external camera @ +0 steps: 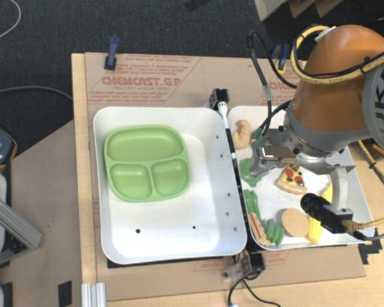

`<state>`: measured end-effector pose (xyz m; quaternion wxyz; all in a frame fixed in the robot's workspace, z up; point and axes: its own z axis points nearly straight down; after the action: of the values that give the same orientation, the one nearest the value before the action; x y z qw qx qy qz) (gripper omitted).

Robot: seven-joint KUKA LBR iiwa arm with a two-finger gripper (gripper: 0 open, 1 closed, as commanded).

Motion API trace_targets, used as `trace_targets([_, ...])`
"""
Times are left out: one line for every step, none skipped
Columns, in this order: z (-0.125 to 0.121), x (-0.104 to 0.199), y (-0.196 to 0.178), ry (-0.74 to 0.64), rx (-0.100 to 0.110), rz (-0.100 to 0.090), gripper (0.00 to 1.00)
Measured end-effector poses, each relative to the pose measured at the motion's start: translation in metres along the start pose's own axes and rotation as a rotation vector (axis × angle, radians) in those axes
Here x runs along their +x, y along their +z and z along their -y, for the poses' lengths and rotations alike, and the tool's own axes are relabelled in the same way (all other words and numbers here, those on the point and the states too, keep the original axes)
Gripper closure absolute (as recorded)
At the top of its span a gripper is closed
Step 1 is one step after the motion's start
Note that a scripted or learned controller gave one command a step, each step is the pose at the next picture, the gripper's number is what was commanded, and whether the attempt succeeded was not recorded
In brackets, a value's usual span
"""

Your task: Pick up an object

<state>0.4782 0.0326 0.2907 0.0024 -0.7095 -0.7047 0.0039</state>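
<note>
At the gripper: down low over the left half of the right bin, tucked under the grey and orange wrist; cannot tell whether spread or closed, nor whether anything sits in it. Just beside it, toward that bin's left edge: a green piece, probably the nearest candidate for the pick. Looks like moulded toy food, so likely light, stiff and a little slick; should neither crush nor sag, but could skid away or squirt out of a shallow pinch. Best taken across its narrow width, near the middle, reaching close to the bin floor. Further along the same left edge: a tan lump toward the far corner, then a green pod and an orange stick toward the near corner. Out toward the bin's middle: a pizza slice, flat and thin, probably hard to get under; better seized by its thicker crust end. Along the near edge: a round tan disc and a yellow piece, partly covered by a black fitting. Across the shared wall, in the left bin: a green divided plate toward the far left corner, wide and shallow, graspable only by its rim, well apart from the gripper.
</note>
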Motion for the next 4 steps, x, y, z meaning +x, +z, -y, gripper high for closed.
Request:
trace_targets([-0.001, 0.030, -0.161, -0.011, -0.028, -0.007, 1.00])
trace_targets([-0.008, -0.006, -0.097, -0.002, -0.002, -0.001, 1.00])
trace_targets([0.001, 0.055, -0.084, -0.013, -0.004, -0.004, 1.00])
trace_targets([-0.001, -0.005, -0.132, 0.000, -0.017, -0.001, 1.00])
